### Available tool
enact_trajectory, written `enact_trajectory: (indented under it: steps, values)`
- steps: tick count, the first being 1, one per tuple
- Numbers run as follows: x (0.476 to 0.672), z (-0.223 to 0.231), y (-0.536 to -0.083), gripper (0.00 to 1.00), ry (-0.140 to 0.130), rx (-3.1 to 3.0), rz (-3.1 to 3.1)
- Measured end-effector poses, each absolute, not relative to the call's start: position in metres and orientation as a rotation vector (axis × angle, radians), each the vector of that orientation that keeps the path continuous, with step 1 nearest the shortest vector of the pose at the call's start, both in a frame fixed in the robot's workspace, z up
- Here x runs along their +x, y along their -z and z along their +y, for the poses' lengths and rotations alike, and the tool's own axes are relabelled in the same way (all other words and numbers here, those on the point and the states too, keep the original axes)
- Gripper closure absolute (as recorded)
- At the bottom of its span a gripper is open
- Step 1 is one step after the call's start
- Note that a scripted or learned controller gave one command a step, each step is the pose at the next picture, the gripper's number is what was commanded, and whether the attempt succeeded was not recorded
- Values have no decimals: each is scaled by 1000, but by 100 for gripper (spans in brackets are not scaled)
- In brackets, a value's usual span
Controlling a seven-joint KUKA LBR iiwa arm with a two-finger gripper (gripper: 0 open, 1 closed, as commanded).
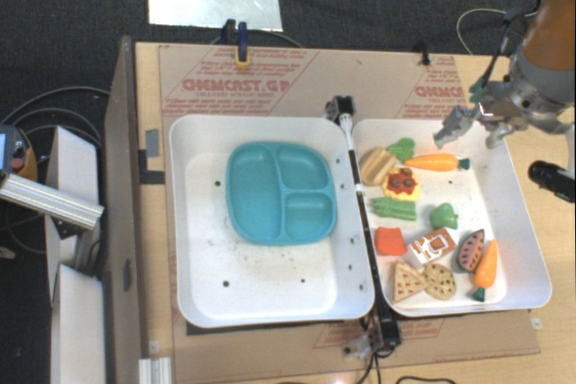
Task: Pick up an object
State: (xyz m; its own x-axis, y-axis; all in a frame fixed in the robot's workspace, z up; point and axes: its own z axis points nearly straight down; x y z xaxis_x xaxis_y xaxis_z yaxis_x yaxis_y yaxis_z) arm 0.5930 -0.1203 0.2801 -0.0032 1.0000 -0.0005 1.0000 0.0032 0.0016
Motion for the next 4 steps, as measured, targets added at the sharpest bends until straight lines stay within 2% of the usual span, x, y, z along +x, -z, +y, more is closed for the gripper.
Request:
enact_trajectory:
  steps: [1,2,3,4]
  values:
    - [613,-78,-178,0,3,2217,2235]
    - [595,-83,-82,0,7,2224,2225]
    - [548,-114,-84,0,5,2226,2219]
    - [551,-111,-95,100,-5,2218,2221]
